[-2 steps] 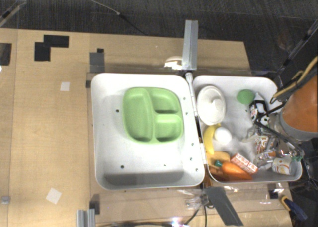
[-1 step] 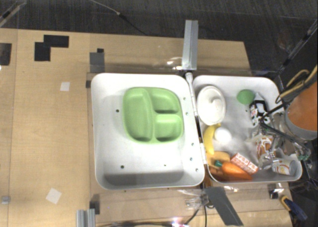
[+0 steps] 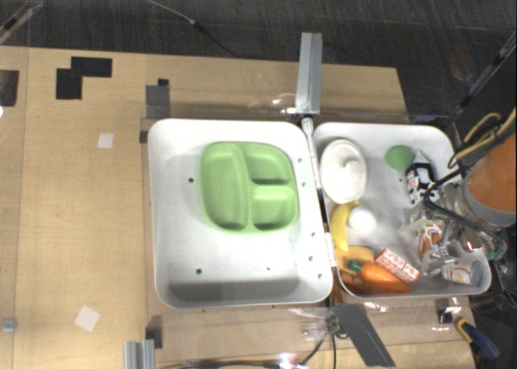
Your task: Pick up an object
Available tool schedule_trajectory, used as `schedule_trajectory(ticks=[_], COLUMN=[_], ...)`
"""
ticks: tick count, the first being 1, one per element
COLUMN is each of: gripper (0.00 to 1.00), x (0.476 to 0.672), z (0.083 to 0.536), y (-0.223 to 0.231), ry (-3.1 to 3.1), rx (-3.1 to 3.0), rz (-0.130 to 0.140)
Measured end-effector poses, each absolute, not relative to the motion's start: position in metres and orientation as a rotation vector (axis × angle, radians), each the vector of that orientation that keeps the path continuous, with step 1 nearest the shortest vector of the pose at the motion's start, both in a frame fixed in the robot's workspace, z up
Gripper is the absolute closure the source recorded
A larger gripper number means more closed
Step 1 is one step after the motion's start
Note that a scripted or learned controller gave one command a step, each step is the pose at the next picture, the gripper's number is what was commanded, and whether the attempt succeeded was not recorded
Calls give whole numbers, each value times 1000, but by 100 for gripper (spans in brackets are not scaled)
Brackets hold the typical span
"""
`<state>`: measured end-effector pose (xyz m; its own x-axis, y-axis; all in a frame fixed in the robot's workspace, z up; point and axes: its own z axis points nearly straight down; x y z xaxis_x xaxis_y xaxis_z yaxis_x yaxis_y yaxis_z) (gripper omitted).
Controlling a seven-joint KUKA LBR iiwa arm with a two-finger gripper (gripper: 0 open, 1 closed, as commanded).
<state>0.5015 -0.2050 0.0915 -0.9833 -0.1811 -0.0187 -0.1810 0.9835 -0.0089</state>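
Object to grab isn't pinned down by the task, so it's pick-your-own from the right bin [image 3: 440, 135], which has the clutter: a white bowl [image 3: 343, 169] at the far left corner, a green round thing [image 3: 398, 157] further right, a banana [image 3: 340, 227] with a white ball [image 3: 362, 220] just beside it, a carrot [image 3: 380, 278] along the near wall, and a small red and white packet [image 3: 397, 263] touching the carrot's top. The left bin [image 3: 174, 270] just holds a green divided tray [image 3: 247, 186].

The arm [image 3: 491, 186] comes in from the right, orange band over the bin's right edge, and the gripper [image 3: 435, 234] is down among some small packets [image 3: 456, 272] in the near right corner. Honestly can't tell whether the claw is spread or pinching anything, too much tangle of cables and wrappers there.

My read: it's at the reach-and-grasp stage, nothing visibly lifted. Next move needs the claw actually closing around one item, then a straight lift without dragging the neighbours along. That crowded corner looks like easy misgrab territory.
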Motion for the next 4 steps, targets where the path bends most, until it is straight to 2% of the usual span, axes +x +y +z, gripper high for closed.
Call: schedule_trajectory(ticks=[4], gripper=[0], x=[500], z=[92], y=[-196], ry=[3089], rx=[-441], rz=[-20])
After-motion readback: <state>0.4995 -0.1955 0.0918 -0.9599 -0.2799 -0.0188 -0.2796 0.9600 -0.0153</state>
